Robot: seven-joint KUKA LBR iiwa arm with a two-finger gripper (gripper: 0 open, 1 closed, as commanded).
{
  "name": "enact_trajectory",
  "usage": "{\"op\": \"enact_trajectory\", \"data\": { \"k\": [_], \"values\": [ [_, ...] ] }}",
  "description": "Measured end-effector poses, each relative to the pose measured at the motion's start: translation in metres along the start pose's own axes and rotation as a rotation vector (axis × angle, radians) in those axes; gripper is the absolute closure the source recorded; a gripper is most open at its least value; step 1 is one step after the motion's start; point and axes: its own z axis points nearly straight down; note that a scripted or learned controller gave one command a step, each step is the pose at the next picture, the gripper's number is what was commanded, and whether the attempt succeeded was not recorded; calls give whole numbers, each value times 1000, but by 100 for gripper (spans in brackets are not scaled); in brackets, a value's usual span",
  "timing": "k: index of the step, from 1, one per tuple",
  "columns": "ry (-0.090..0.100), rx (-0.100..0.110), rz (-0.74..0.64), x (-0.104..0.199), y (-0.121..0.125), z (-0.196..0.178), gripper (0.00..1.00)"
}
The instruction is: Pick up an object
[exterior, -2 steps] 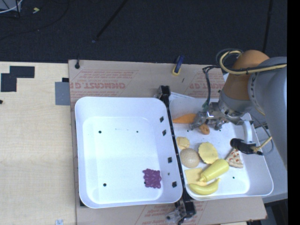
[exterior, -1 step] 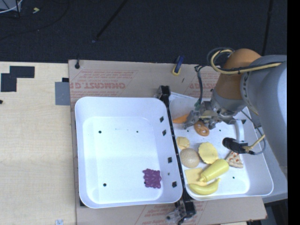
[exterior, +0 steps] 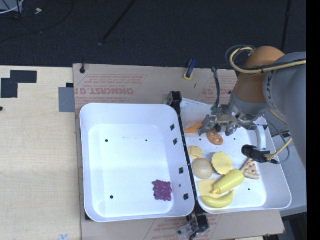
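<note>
We see the arm (exterior: pixel 287 84) reaching in from the right, its orange band bent over the far right corner of the right bin (exterior: pixel 274 190). The wrist points down and leftward, so the gripper (exterior: pixel 216 128) hangs low over the far half of that bin, near its left wall. Whether the tool is spread or closed we cannot make out; its tips blur into the clutter beneath. Just under it, touching or nearly so, lies a brown ring (exterior: pixel 215 138), perhaps a toy pretzel. We cannot say that the ring is held.

An orange wedge (exterior: pixel 192 128) lies beside the gripper, against the left wall. Nearer the front edge lie a small yellow piece (exterior: pixel 195 152), a beige ball (exterior: pixel 202 168) and a yellow disc (exterior: pixel 221 162). Along the front edge a yellow bottle (exterior: pixel 229 181) lies tilted over a pale yellow slab (exterior: pixel 205 186), part of which it hides, with a banana (exterior: pixel 217 200) just in front. A pizza slice (exterior: pixel 251 169) lies toward the right wall, its far tip covered by the robot.

In the left bin (exterior: pixel 125 154), a purple bunch of grapes (exterior: pixel 162 189) sits near the front right corner.
</note>
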Motion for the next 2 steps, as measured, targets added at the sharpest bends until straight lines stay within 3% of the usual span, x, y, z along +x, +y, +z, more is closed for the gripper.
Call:
{"op": "enact_trajectory", "data": {
  "k": [1,2],
  "values": [
    [-1,4,-1,-23,7,39,0],
    [-1,6,-2,6,12,38,0]
  ]
}}
